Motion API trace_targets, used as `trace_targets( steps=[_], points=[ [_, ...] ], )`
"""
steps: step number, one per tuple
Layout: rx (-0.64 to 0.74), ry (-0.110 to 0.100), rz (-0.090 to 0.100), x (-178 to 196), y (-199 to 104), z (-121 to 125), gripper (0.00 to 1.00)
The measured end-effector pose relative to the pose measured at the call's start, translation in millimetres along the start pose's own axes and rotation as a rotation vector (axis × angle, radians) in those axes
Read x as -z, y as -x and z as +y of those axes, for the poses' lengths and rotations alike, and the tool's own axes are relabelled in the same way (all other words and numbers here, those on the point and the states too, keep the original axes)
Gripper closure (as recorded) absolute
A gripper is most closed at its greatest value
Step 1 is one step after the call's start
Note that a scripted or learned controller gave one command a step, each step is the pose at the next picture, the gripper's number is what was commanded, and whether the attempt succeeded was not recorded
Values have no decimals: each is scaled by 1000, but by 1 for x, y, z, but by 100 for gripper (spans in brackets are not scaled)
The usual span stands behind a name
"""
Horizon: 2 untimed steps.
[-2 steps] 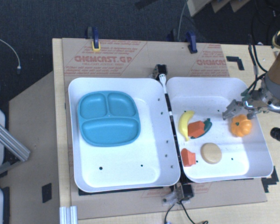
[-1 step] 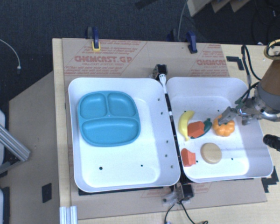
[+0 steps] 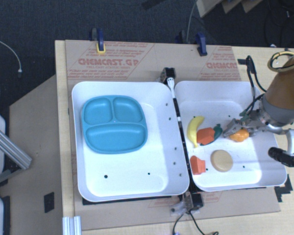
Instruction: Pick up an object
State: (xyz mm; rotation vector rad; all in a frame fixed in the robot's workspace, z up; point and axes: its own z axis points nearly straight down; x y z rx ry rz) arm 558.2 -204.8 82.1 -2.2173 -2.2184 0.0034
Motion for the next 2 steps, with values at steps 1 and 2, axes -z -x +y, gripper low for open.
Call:
trace_targets(
  steps=[1, 2],
  points=[
    [0, 5, -2, 13, 1, 1, 100],
    [0, 12, -5, 77, 2, 1, 100]
  ],
)
